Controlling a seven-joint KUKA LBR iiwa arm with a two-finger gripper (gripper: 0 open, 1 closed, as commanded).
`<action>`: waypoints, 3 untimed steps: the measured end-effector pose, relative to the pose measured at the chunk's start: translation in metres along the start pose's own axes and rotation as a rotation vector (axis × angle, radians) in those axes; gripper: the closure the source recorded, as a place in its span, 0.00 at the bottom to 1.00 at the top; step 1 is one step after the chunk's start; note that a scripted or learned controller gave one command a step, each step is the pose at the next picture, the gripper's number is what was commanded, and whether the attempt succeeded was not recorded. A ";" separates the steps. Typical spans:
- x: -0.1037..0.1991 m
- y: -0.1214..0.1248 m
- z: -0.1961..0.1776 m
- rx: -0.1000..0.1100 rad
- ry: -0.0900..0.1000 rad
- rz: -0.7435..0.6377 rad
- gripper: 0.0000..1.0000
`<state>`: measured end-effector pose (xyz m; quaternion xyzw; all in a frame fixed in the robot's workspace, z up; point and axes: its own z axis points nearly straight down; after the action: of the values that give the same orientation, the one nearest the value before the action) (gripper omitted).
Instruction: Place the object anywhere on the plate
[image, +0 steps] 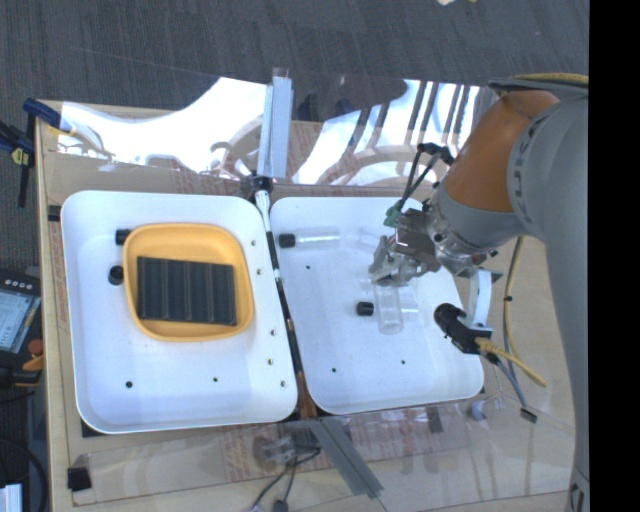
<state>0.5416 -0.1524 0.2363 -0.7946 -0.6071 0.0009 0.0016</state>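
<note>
left bin (90, 390): yellow plate (187, 280) with dark ribbed insert sits near centre, nothing placed on it | right bin (330, 385): clear plastic tube (390, 312) with black cap lies mid-bin, under gripper (392, 272) | jaws: state cannot be told | grasp and transfer judged outstanding

**Colours on the bench**

Both bins, left (85, 380) and right (330, 385), are plain white. The plate (150, 245) is yellow-orange with a dark centre ribbed in stripes. The arm (545, 170) is grey with an orange band. The small object (390, 312) looks clear, with a black cap.
</note>
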 end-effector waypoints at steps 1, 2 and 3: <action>0.000 0.000 0.000 0.001 0.000 -0.001 0.00; -0.032 -0.011 0.032 0.001 0.000 -0.412 0.00; -0.016 -0.040 0.018 0.000 0.000 -0.443 0.00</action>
<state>0.4985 -0.1568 0.2188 -0.6419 -0.7668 0.0006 0.0019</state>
